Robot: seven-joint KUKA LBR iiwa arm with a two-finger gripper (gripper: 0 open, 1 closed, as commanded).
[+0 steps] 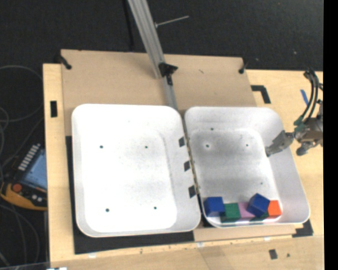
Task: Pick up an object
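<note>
We see two white bins side by side on the counter. The left bin has just bare white floor with a few dark dots. In the right bin, blocks are bunched along the near wall: a blue block, a green block touching it, a pink block, a second blue block and an orange block just beside that. The tool sits at the right bin's right rim, well apart from the blocks, nothing between its fingers; we cannot tell if it is open or closed. A grey metal rail slants down toward the bins' junction.
</note>
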